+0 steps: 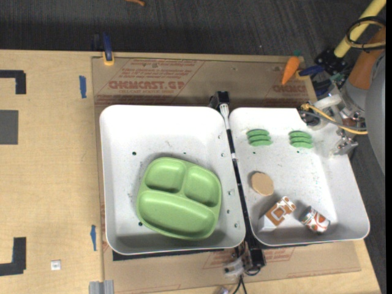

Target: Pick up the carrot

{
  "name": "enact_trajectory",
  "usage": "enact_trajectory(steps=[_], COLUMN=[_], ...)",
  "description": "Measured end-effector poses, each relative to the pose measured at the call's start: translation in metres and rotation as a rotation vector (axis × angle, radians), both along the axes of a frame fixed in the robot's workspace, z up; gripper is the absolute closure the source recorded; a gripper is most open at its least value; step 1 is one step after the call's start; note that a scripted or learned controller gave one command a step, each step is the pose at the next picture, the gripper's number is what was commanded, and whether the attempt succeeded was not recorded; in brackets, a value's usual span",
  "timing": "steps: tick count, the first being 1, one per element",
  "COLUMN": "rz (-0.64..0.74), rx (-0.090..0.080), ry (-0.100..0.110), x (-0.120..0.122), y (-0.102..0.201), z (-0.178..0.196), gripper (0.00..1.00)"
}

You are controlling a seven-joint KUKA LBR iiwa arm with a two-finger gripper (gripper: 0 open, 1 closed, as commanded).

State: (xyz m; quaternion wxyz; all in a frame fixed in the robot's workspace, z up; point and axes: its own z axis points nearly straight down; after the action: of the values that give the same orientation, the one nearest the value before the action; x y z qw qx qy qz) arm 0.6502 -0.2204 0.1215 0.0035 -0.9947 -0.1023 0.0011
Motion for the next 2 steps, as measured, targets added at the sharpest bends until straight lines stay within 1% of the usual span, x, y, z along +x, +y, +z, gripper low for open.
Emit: enact_trajectory(steps=[1, 2], rz=[0.0, 0.005], rx=[0.0, -0.004], ry=[0.0, -0.001], x=[0.0, 0.0], y=[0.0, 0.0], z=[0.0, 0.011], gripper=[0.0, 1.0])
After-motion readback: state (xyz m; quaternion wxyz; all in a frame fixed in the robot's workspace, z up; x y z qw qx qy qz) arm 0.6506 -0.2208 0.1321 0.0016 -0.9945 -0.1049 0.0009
